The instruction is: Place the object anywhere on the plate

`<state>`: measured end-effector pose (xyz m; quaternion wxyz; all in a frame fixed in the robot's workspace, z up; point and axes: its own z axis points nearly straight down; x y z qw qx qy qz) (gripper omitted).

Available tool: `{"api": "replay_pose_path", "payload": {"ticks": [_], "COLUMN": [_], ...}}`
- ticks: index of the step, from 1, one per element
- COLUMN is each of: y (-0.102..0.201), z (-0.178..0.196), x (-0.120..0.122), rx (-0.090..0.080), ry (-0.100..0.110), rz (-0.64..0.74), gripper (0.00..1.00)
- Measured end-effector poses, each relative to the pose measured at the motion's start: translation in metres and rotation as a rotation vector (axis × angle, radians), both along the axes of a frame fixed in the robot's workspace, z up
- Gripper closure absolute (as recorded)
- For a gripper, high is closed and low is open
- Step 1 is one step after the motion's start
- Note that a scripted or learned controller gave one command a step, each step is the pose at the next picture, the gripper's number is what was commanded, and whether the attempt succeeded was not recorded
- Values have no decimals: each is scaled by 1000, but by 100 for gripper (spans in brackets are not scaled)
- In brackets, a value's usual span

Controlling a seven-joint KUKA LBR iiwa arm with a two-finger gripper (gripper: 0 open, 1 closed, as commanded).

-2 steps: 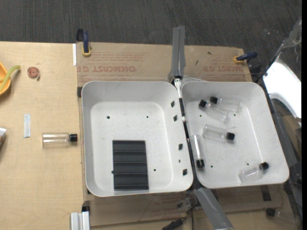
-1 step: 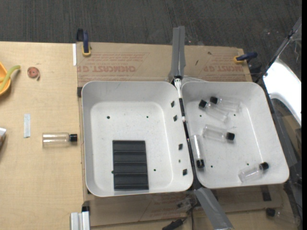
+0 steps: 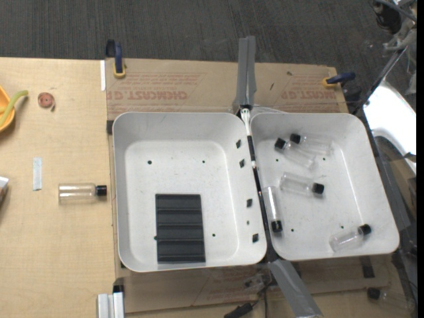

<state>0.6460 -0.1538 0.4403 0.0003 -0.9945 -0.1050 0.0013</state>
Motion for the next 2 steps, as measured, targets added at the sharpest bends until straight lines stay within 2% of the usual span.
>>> {"api": "replay_pose_path", "payload": {"ticks": [1,2], "y": [-48,-68], "z": [0,-1], "x": [-93,-23], "rx": [0,-1], "ry": [4,3], "rz": [27,-3], "gripper": [0,0]}}
